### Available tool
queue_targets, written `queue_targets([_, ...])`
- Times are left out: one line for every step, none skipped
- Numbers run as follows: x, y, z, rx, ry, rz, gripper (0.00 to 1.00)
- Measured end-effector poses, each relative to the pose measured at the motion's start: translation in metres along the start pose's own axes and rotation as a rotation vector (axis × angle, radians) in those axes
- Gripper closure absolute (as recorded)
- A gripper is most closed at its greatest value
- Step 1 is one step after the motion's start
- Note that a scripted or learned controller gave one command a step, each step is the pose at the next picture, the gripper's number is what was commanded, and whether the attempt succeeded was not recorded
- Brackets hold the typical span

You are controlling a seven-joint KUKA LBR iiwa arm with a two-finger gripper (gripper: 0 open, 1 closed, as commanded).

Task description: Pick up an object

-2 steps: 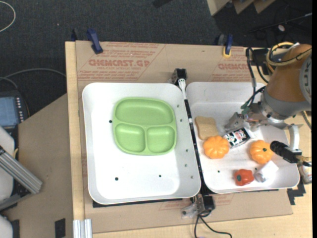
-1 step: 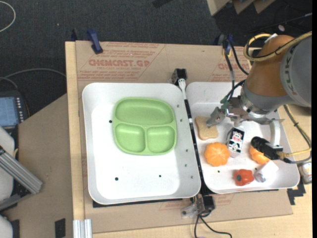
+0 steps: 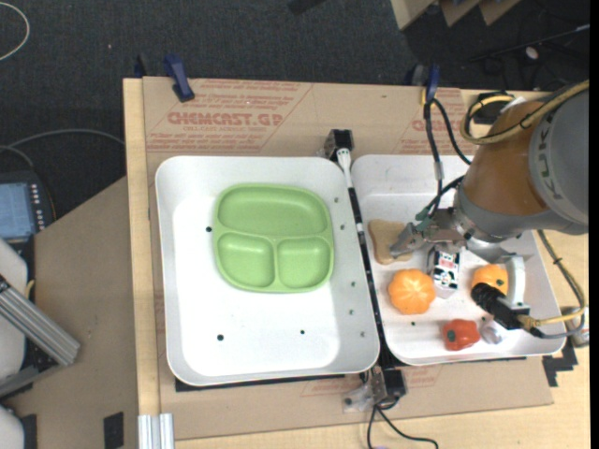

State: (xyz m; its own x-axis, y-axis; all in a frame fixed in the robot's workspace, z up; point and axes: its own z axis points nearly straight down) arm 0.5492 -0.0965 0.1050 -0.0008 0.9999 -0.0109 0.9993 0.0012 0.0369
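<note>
The arm was at the reach-in stage, low over the right bin at the frame's right. Its gripper hung just above a tan piece, an orange near below. How far it stood open I cannot tell. Next, it needed to settle over one object and close.

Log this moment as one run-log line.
arm: over right bin | gripper: beside tan piece | orange: untouched | green tray: left bin
</note>
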Motion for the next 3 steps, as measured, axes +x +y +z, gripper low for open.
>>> queue_targets([0.000,-0.048,0.003,-0.017,-0.006,-0.001,0.00])
queue_targets([0.088,-0.065,-0.089,0.028,0.014,-0.009,0.00])
queue_targets([0.083,-0.066,-0.093,0.033,0.010,0.002,1.00])
